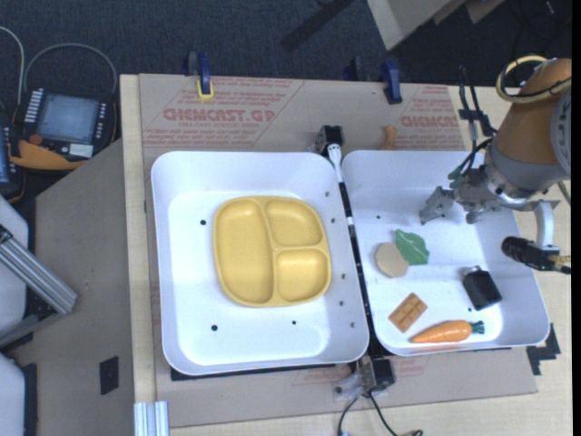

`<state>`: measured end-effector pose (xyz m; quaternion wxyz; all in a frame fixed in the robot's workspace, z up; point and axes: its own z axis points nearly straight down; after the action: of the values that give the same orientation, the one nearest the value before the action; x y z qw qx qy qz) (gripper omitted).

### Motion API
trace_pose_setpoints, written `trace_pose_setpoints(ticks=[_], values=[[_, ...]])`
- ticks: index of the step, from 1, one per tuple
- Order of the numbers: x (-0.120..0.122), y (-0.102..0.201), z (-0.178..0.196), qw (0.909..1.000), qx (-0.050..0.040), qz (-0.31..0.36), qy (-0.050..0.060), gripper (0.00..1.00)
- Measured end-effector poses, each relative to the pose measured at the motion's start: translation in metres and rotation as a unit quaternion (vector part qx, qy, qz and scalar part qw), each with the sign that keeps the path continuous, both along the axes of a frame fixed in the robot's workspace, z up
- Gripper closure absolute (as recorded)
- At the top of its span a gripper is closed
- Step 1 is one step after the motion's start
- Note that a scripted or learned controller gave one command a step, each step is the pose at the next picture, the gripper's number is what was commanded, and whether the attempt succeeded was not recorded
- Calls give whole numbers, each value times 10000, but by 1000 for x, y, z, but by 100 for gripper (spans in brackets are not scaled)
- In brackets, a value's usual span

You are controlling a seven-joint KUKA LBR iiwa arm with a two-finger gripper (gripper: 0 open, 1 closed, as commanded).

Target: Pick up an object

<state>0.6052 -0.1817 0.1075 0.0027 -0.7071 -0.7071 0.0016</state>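
**Operator:** Looking down at the bench, I have the gripper (454,200) over the right bin (531,334), near its far edge. Its fingers stand apart with nothing between them.

**Colleague:** Where are the objects?

**Operator:** All in the right bin. I see a green leaf-shaped piece (411,246) near the middle, touching a round tan cookie (391,261) on its left. A brown waffle-patterned cracker (408,311) lies closer to the near edge, and a toy carrot (445,332) sits along the near edge just beside it. A small black block (481,289) lies toward the right edge.

**Colleague:** And the gripper against them?

**Operator:** It hangs apart from all of them; the leaf piece is the nearest one.

**Colleague:** The left bin?

**Operator:** I see a yellow divided plate (270,249) in the middle of the left bin (182,334), with three compartments
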Motion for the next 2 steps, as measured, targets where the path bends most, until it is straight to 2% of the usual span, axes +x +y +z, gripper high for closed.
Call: trace_pose_setpoints(ticks=[1,2], values=[[2,0,15,10000,-14,0,-40,100],[3,0,58,10000,-21,6,-61,100]])
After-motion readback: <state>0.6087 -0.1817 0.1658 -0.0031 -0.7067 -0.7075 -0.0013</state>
